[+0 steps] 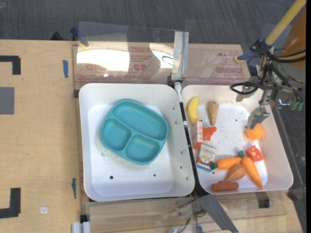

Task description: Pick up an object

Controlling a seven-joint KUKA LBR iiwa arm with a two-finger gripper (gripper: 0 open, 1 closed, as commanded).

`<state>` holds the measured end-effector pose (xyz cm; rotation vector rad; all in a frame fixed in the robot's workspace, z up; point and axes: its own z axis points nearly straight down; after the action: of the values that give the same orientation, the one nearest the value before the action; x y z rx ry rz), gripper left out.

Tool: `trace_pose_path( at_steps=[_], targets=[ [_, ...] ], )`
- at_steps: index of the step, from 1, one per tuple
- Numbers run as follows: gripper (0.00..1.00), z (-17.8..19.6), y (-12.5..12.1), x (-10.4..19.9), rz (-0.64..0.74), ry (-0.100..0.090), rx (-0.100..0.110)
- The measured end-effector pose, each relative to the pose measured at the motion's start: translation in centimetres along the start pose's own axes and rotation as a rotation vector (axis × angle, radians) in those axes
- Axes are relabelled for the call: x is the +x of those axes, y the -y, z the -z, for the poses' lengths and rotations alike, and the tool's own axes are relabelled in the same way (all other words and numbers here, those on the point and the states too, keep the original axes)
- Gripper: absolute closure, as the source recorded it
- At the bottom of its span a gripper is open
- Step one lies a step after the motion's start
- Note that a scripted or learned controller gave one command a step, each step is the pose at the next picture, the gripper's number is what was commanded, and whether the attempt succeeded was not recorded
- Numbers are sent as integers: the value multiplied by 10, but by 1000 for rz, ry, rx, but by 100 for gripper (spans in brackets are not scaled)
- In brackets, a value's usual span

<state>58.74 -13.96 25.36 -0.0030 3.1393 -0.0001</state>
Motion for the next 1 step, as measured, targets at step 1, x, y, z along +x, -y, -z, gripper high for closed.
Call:
trace_pose_path(
  at_steps=[1],
  targets=[
    [0, -121, -21, -60, -43, -11, -3]
  ],
)
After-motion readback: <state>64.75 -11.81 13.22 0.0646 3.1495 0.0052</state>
